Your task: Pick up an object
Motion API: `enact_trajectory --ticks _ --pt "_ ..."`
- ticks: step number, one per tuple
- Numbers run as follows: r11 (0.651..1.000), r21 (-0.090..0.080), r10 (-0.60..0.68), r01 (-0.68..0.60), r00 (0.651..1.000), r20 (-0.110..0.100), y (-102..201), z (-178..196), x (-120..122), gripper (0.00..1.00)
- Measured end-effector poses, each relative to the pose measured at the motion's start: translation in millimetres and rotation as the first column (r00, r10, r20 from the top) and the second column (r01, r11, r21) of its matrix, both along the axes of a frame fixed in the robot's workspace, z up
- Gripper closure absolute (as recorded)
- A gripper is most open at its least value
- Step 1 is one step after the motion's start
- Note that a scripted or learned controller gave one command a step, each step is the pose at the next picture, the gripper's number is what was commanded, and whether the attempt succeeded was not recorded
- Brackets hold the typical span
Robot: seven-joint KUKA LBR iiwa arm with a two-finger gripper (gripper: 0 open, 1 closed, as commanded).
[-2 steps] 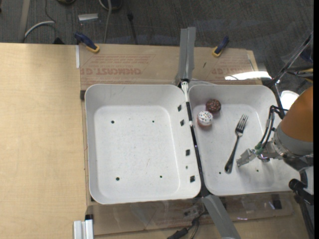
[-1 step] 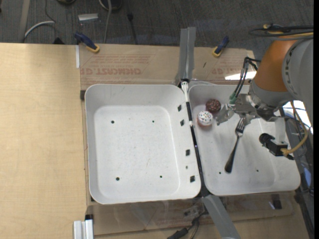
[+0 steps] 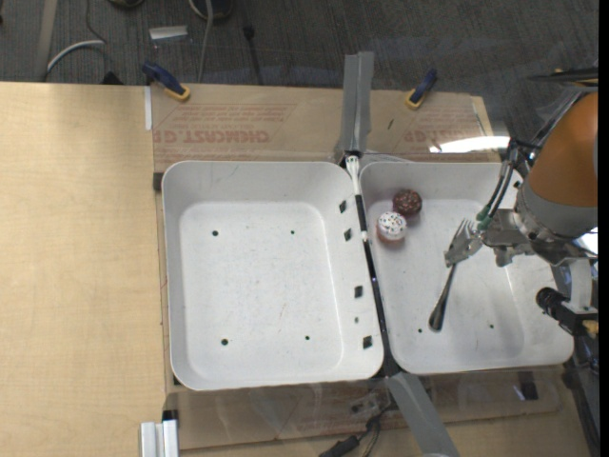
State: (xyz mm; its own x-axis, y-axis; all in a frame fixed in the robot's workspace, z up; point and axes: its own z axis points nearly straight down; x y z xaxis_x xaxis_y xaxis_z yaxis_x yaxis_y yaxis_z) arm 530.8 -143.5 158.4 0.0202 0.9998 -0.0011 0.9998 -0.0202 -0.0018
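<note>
In the right bin (image 3: 495,346) lie three things. A dark red ball (image 3: 407,201) sits near the far left corner, and a white dotted ball (image 3: 391,225) touches it on the near side. A grey fork (image 3: 445,288) lies slantwise in the middle, its handle end toward the front and its tines (image 3: 463,239) toward the back right. My gripper (image 3: 493,239) hangs over the right part of this bin, right beside the fork's tines. Whether it touches the fork I cannot tell. The orange band (image 3: 571,150) of the arm is above it.
The left bin (image 3: 176,255) stands beside the right one, with small black clips (image 3: 360,291) along the shared wall. Cardboard (image 3: 247,127) lies under both bins, held by blue and yellow clamps (image 3: 166,79). A wooden bench top (image 3: 76,255) stretches to the left.
</note>
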Motion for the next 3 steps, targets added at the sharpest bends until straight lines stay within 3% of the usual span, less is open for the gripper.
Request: enact_trajectory --ticks 1,2,3 --pt "0.999 0.001 -0.045 0.045 0.999 0.000 36 -67 -24 0.00" --pt "0.999 0.001 0.053 -0.053 0.999 0.000 50 -67 -54 0.00" --pt "0.999 0.001 0.050 -0.050 0.999 0.000 49 -58 -53 1.00"
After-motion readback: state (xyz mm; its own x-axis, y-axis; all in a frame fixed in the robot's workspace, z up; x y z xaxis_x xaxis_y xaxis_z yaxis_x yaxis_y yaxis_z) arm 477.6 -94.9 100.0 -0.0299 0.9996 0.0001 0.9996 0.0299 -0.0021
